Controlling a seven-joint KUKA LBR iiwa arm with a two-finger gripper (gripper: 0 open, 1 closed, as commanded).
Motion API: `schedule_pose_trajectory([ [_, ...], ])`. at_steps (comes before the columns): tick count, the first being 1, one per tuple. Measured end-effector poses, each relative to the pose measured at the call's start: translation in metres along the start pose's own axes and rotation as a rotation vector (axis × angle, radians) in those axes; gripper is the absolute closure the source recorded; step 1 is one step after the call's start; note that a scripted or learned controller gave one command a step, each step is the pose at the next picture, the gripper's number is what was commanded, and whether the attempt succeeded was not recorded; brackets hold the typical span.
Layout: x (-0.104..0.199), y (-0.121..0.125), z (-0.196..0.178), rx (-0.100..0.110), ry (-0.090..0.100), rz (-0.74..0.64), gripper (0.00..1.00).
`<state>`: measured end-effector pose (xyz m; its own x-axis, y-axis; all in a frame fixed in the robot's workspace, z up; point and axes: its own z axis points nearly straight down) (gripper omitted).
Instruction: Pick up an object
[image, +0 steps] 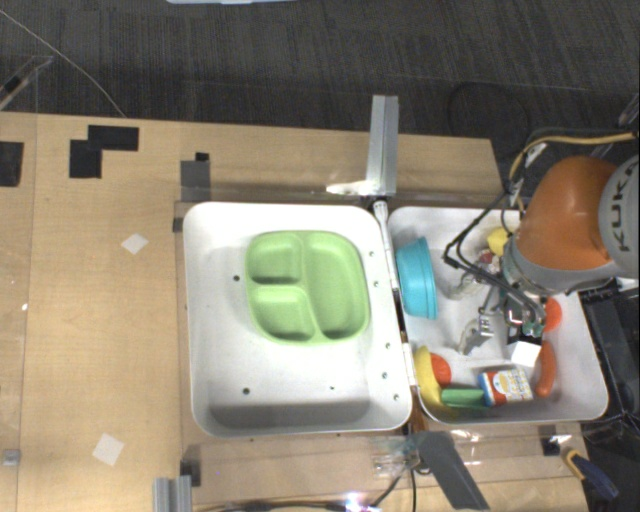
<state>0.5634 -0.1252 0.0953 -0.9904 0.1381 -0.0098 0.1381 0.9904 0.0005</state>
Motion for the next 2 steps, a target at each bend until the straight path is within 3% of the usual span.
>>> schedule_pose_trajectory([
  [1, -0.015, -0.076, -0.042, 0.002, -0.003, 0.238, 0.0],
  [2, -0.011, -0.07, 0.007, 0.001, -0.004, 0.305, 0.0],
])
